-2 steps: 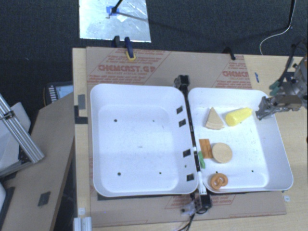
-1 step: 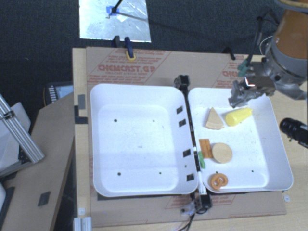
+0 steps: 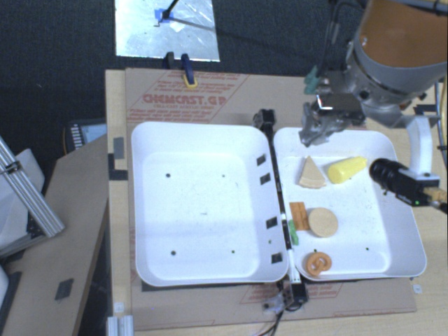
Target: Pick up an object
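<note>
Hovering metal jaws (image 3: pixel 315 137), perhaps empty, pale wedge (image 3: pixel 312 173), yellow cylinder (image 3: pixel 347 169), tan disc (image 3: pixel 323 222)

The arm (image 3: pixel 392 40) reaches in from the right, its hand (image 3: pixel 316 133) pointing down, nothing visibly held
</note>
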`<control>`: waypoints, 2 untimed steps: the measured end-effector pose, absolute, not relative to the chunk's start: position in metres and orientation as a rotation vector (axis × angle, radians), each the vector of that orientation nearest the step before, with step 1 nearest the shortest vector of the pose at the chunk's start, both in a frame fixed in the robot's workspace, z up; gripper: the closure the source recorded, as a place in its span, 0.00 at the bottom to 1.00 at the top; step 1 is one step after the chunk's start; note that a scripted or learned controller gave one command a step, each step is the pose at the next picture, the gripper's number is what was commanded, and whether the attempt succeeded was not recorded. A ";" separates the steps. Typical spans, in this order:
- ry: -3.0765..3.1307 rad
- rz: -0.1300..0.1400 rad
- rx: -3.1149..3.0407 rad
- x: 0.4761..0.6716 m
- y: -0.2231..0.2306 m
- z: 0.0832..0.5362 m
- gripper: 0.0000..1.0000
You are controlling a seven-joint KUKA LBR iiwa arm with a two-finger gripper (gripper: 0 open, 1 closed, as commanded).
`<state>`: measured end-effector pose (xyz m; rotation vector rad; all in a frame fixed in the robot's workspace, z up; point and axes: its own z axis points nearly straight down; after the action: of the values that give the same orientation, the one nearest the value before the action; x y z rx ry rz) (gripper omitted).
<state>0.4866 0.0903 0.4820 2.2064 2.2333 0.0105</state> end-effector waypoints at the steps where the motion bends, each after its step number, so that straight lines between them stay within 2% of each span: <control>1: 2.228 0.009 2.212 0.500 0.127 0.500 1.00; 2: 2.223 0.005 2.218 0.486 0.081 0.535 1.00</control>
<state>0.4864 0.0808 0.5354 2.2176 2.2229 0.0047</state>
